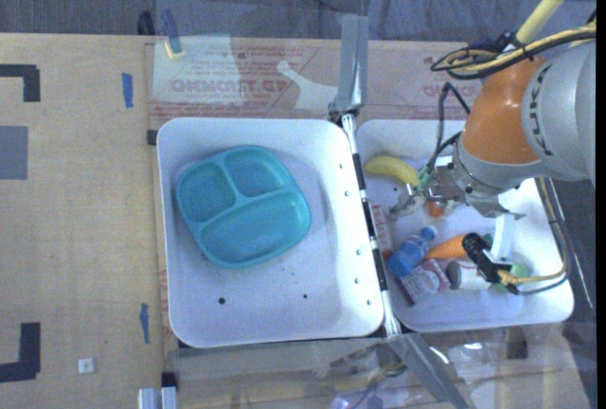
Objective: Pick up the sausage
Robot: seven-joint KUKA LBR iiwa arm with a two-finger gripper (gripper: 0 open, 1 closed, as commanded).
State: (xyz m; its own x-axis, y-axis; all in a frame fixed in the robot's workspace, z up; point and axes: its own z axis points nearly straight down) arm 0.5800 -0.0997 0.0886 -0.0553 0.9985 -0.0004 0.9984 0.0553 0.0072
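The grey arm's two-finger gripper (pixel 419 199) hangs low over the right-hand shallow white plastic bin (pixel 544 308), just beside the curved yellow banana (pixel 393 169) on its lower right. Whether the tool is spread or pressed together, I cannot tell from this angle, and nothing can be made out in its grasp.

The target, as I read it, is the slim reddish-brown sausage (pixel 381 227). It lies below the banana and a touch to its left, hard against the bin wall, running lengthwise along it. It is small in the view, so that is a judgement.

It looks light, likely a smooth and slightly slippery toy that may roll, probably stiff enough not to sag. The best hold would be across its middle, squeezing the narrow width. The wall crowds one side, so it may need approaching at an angle.

It is a tight room: below and right of the banana sit a small blue bottle (pixel 409 256), an orange carrot-shaped piece (pixel 447 246) and a pinkish packet (pixel 423 282), all near each other. Far left of the banana, across the divider, a teal divided plate (pixel 243 205) sits in the left-hand white bin (pixel 275 308). The bin floors look smooth, so things could skid.
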